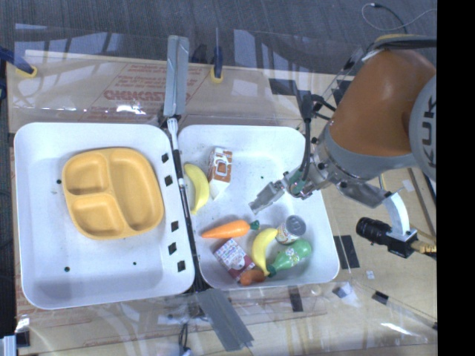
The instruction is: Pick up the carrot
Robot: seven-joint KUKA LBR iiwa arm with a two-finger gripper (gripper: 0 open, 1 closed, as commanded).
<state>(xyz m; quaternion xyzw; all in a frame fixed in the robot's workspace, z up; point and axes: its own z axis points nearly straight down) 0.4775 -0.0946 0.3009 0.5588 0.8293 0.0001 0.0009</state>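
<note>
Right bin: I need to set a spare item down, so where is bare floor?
Free: the right bin's far strip behind the carton. Crowded: near side, with carrot, bananas and green bottle.

One fixed camera looks down at a slant from above the bench [245, 80]. Both white bins [44, 273] fit in frame.

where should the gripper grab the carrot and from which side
Grip the carrot across its thick orange middle, coming straight down from above. It lies flat, pointing left-right, with bare bin floor above it. The red packet sits close below, so keep the gripper narrow.
</note>
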